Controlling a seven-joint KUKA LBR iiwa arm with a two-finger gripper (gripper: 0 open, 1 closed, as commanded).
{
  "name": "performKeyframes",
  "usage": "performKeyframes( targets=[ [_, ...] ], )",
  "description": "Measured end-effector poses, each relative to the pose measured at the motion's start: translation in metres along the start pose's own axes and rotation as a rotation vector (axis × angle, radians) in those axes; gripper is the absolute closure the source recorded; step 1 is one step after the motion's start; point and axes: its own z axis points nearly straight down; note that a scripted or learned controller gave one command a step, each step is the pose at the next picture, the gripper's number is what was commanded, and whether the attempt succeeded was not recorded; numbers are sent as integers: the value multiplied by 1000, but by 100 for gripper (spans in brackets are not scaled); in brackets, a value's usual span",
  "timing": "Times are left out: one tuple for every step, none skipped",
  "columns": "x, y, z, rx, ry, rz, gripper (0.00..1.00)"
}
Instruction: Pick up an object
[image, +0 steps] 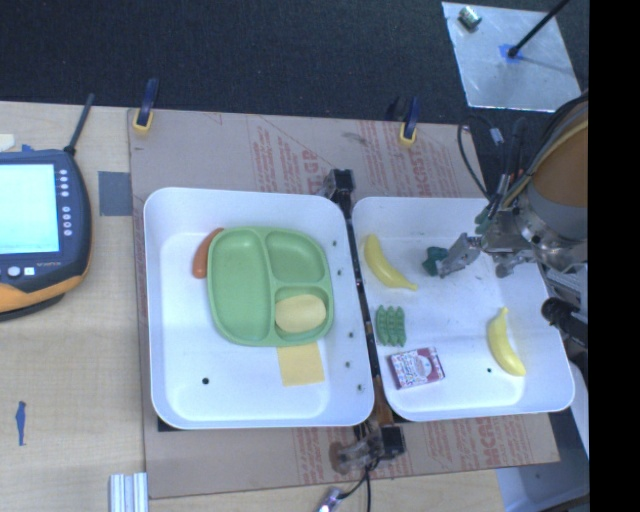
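**Kid:** What is on the surface (90, 400)?

**Friend:** Two white bins side by side. The left bin (180, 390) has a green plate (245, 290) with three parts. A round yellow thing (300, 312) sits in one part of the plate. A flat yellow square (302, 364) lies just below the plate. Something orange (202, 255) peeks out from under the plate's left edge.

**Kid:** And the right bin (460, 400)?

**Friend:** It has a banana (386, 264) near the top left and another banana (504, 341) at the right. There is a small green bumpy thing (389, 324) by the left wall and a little red packet (415, 367) just below it. A dark green thing (434, 261) lies near the top middle.

**Kid:** Where is the arm (560, 190)?

**Friend:** It comes in from the right, over the right bin. Its hand (455, 257) points left, right next to the dark green thing.

**Kid:** Is the hand open or closed?

**Friend:** I cannot tell. It is too small and grey to see well.

**Kid:** Does it hold anything?

**Friend:** I see nothing in it. The dark green thing looks like it touches the tip, but I cannot say it is grabbed.

**Kid:** So is the job done?

**Friend:** No, I think not. Everything looks like it lies down in the bins. The hand is close to one thing. It looks like grabbing and lifting are left to do.
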Motion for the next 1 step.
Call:
performKeyframes(
  targets=[
    [-9, -34, 8, 1, -1, 0, 0]
  ],
)
